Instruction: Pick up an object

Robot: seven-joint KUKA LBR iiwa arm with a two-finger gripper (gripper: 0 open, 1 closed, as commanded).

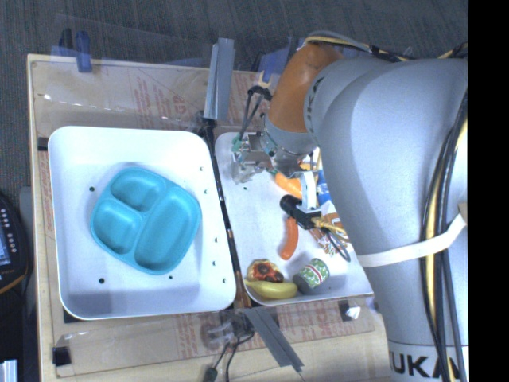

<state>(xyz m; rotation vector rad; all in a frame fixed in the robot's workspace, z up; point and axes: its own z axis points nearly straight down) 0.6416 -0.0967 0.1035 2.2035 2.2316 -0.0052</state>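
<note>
Nothing lifted yet — the jaws (248, 159) hang low over the right bin's (258, 213) far corner, their spread impossible to tell, with banana (270, 290) and carrot (288, 239) untouched.

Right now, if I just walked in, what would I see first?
First the huge grey robot arm covering the right side, reaching into the right bin. Then the bright blue divided plate alone in the left bin. Near the right bin's front edge lies a yellow banana beside a small green can.
</note>
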